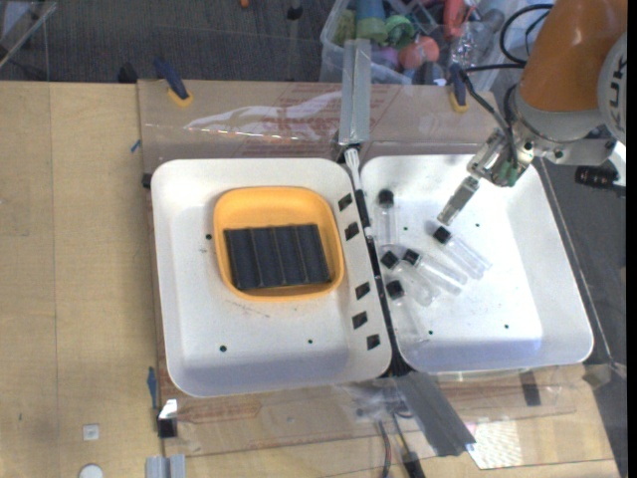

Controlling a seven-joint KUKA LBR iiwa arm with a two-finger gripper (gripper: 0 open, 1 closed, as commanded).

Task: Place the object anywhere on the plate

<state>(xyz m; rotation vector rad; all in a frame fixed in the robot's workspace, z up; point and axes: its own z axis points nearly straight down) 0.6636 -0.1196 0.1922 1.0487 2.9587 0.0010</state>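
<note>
Gripper (445, 229) sits over clear vials (438, 264) in the right bin (518, 297); can't tell its grip. Orange plate (224, 217), at 9 o'clock, already carries a dark block (277, 257).

a clear tub of colourful toys (418, 13) sits behind the bins.

No text, label or number can be read anywhere.
</note>
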